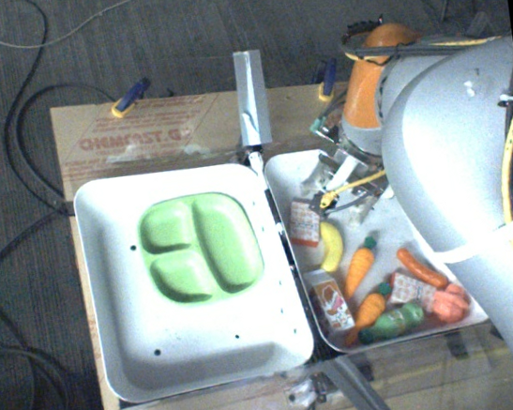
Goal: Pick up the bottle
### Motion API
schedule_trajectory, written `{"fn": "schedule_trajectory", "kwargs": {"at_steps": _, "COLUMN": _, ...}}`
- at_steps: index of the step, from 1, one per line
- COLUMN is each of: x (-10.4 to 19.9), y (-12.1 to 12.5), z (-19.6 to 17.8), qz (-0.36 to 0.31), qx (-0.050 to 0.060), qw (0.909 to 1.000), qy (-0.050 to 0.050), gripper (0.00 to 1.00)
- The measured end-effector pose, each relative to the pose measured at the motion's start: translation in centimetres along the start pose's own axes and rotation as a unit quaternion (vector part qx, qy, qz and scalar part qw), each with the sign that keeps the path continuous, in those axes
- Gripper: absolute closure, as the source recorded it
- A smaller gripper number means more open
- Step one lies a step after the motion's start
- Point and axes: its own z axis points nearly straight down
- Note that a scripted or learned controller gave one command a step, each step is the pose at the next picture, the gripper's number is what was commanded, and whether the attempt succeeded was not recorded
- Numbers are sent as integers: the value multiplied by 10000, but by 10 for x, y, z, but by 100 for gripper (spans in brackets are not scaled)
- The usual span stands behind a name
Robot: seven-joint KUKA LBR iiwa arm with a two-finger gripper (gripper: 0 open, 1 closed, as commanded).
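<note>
Two small bottles lie in the right bin. One bottle with a red-orange label sits near the bin's left wall, its top pointing toward the gripper. The other bottle, with a red and white label, lies near the front left corner. My gripper hangs over the back part of the right bin, just above and to the right of the first bottle's top. The wrist and yellow cable hide the space under it, so whether it touches the bottle is unclear.
A green divided plate lies in the left bin. The right bin also holds a banana, two carrots, a green vegetable, red toy food and a small packet. The arm's bulk covers the bin's right side.
</note>
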Motion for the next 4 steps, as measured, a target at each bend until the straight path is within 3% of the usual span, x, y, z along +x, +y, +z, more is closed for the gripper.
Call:
{"fn": "schedule_trajectory", "kwargs": {"at_steps": 1, "x": 2, "y": 3, "z": -11, "qz": 2, "qx": -139, "qw": 9999, "qy": 52, "gripper": 100}}
{"fn": "schedule_trajectory", "kwargs": {"at_steps": 2, "x": -46, "y": 26, "z": -119, "qz": -903, "qx": -238, "qw": 9956, "qy": 90, "gripper": 100}}
{"fn": "schedule_trajectory", "kwargs": {"at_steps": 3, "x": -48, "y": 26, "z": -250, "qz": -1312, "qx": -242, "qw": 9910, "qy": 84, "gripper": 100}}
{"fn": "schedule_trajectory", "kwargs": {"at_steps": 4, "x": -24, "y": -43, "z": -212, "qz": -800, "qx": -216, "qw": 9965, "qy": 98, "gripper": 100}}
